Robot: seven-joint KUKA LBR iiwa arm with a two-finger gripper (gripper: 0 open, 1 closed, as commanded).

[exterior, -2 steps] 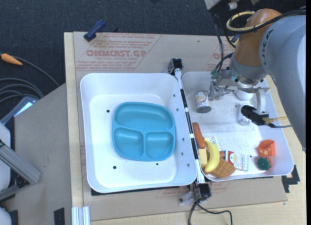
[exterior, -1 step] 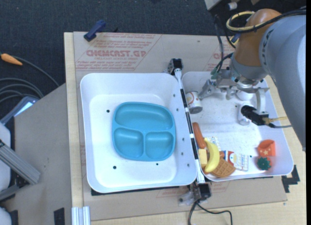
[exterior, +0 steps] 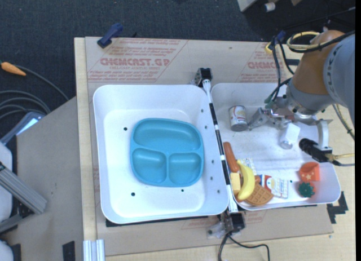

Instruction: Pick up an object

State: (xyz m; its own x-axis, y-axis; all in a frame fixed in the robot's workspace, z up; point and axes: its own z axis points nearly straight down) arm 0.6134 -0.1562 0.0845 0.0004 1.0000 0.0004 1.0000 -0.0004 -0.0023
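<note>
Bench with two white bins, arm low over right bin [exterior: 333,195], gripper [exterior: 269,116] fingers' state unclear, can [exterior: 238,117] just left of it, banana [exterior: 246,179] nearer front.

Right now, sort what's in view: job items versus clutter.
Job: gripper; can; hot dog; banana; waffle; red and green toys, all in right bin.
Lying about: blue divided plate in left bin; blue clamp.

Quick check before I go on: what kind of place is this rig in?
Likely a robotics lab: two white bins on a bench, play food like a toy banana, loose cables on dark carpet.
</note>
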